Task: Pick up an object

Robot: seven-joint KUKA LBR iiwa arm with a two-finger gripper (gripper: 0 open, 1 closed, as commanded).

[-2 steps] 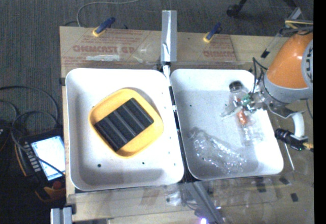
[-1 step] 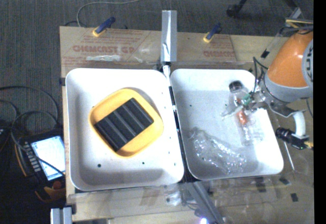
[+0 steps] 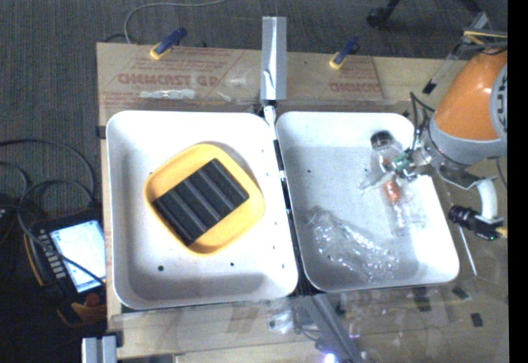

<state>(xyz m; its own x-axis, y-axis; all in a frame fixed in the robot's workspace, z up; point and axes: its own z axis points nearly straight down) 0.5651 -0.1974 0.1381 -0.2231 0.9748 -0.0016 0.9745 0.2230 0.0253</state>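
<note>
Now, left bin point(image 3: 132, 139) carries the big yellow block with black ribbed top point(image 3: 205, 197), lying tilted mid-bin | right bin point(image 3: 330, 134) has a crumpled clear plastic piece point(image 3: 351, 244) low down | arm point(image 3: 470, 110) hangs at the right rim | gripper point(image 3: 396, 172) sits over clear clutter; finger state unreadable | blue clamps point(image 3: 167, 42) behind.

The wooden bench point(image 3: 124, 73) carries two white bins point(image 3: 132, 271) side by side, touching, plus two blue-yellow clamps point(image 3: 167, 43).

The grey arm point(image 3: 472, 118) with its orange band reaches in from the right.
</note>
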